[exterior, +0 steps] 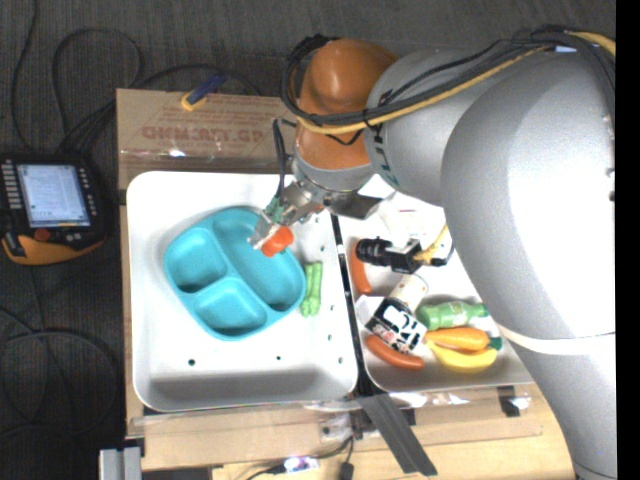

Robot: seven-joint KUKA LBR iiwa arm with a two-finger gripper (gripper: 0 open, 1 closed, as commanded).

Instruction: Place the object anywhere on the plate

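Camera view from above shows one small orange object [279, 241] clamped between the fingers of the gripper [272, 230], the fingers closed against it from either side. The orange object hangs over the upper right rim of the single blue plate [215, 263], at the edge of the plate's upper right compartment; whether it touches the plate cannot be told. The plate has three compartments and lies tilted in the left bin [200, 368], nearer that bin's far wall than its near one. Just beside the plate's right edge, on the bin floor, lies one green pod [312, 288], running lengthwise along the wall between the two bins. The right bin [462, 283] holds six things close together: one orange carrot [360, 276] against the left wall, one black-and-white bottle [398, 320] lying near the middle, one red pepper [392, 354] below the bottle, one green vegetable [455, 314], one orange fruit piece [460, 339] under it, and one yellow banana [468, 359] nearest the front wall. Both bins sit side by side on the table [240, 433], with one sheet of brown cardboard [200, 128] behind the left bin. One handheld screen [45, 198] lies on the dark floor, well apart to the left.
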